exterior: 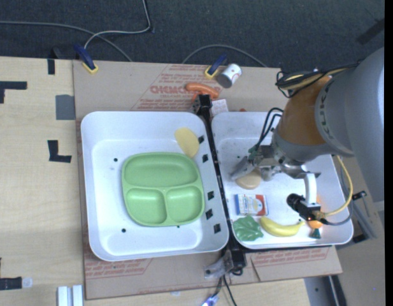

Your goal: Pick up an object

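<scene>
On the left, the first white bin (94,190) holds a green divided tray (162,189) lying flat near its middle, three compartments showing. Up by that bin's right wall, near the top corner, sits a pale yellow lump (187,141), apart from the tray. Black clips run down the seam where the two bins meet.

Above the bins, on the brown cardboard, an orange item (202,88) lies beside a small white cylinder (229,75) with a yellow and blue clamp next to it.

In the right bin (237,123) the arm comes in from the right, its orange band (299,115) above the wrist. The gripper (249,167) points left and down towards a tan, rounded piece (250,182) that lies on the bin floor just under the tips; one metal finger (241,169) slants out to the left above it. Whether the pincer is wide or narrow I cannot tell, and the tan piece does not look to be between the fingers.

Below that lies a small red, white and blue packet (250,204), then a green leafy toy (247,228) at the bin's lower edge, touching a yellow banana (280,227) to its right. Further right, a small orange bit (316,222) sits near the cables
</scene>
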{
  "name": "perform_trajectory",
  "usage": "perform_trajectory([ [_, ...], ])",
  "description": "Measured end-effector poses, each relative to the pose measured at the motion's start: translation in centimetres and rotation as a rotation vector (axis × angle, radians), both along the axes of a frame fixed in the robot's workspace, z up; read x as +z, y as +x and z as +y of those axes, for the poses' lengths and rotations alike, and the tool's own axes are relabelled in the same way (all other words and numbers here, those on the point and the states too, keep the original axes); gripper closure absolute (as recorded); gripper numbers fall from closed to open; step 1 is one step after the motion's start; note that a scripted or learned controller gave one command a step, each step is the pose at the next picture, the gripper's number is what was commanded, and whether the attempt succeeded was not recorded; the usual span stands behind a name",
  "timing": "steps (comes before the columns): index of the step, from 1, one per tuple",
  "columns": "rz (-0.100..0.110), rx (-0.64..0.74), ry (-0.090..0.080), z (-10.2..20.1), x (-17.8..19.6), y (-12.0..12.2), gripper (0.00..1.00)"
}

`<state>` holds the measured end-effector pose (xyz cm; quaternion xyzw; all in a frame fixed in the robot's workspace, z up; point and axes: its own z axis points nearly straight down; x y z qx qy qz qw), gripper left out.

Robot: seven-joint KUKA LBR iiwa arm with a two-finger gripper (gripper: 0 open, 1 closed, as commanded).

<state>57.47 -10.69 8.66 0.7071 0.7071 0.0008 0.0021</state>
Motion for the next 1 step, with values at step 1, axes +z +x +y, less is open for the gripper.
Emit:
perform_trajectory([
  [1,-0.001,0.0,0.0,-0.03,1.08,0.08,1.0],
])
